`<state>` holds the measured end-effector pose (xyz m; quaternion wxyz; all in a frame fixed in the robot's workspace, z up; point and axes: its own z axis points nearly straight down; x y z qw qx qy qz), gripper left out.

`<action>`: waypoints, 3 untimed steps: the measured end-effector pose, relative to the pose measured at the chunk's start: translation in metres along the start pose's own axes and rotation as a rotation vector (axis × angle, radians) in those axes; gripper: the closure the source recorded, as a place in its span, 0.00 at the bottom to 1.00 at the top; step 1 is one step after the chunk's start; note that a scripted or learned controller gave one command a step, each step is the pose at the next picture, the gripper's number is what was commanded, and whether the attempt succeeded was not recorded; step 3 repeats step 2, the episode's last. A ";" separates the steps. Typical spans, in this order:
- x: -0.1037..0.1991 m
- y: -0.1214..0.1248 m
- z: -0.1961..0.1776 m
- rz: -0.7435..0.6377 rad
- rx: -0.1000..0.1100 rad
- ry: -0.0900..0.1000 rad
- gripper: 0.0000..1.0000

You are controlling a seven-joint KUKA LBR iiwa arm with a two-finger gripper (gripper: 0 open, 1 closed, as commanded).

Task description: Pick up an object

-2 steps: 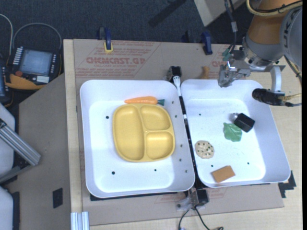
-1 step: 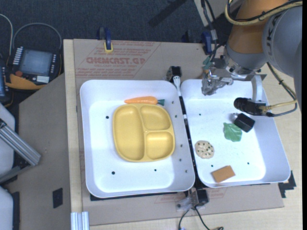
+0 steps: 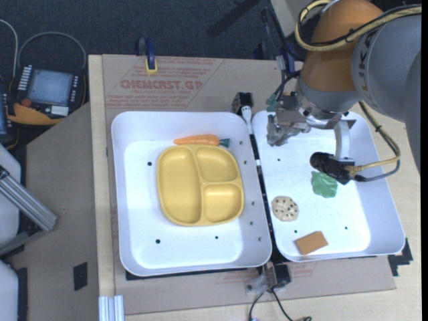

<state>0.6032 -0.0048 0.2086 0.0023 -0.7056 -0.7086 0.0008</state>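
Observation:
My gripper hangs over the back left part of the right bin, close to the wall between the bins. I see nothing held in it. In that bin lie a green lump, partly under a black part of the arm, a round speckled cookie and a flat tan-orange block near the front edge. The left bin holds a yellow divided plate, and an orange carrot lies just behind the plate.
A black fitting with a yellow cable juts from the arm above the green lump. The grey and orange arm covers the right bin's back right corner. A small black clip sits at the bins' back junction.

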 end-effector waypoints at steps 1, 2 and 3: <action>0.053 -0.019 0.005 -0.001 0.000 0.001 1.00; 0.097 -0.036 0.004 -0.001 0.000 0.000 1.00; 0.097 -0.036 0.004 -0.001 0.000 0.000 1.00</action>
